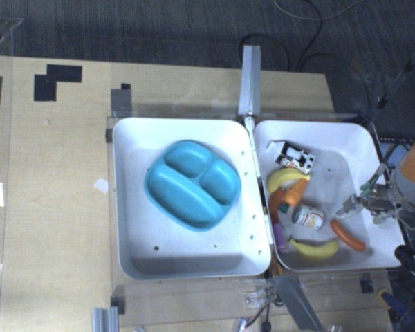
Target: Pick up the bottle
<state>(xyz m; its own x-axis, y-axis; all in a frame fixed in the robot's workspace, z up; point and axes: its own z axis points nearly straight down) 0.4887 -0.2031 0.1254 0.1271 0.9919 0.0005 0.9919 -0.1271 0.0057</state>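
Pincer [365, 203] hard to make out (arm cut off); bottle [308, 218] partly hidden

No text, brand, number or sign resolves well enough to read. The bottle [306, 218] in the right bin [356, 138] has a white label with dark marks, too small and blurred to make out. The small black-and-white carton [294, 158] at the far left of that bin carries printed patches, also illegible. Black tape shapes [55, 80] on the far left of the bench [48, 185] form blocky marks, not letters. The blue divided plate [192, 184] in the left bin [135, 254] bears no visible print.
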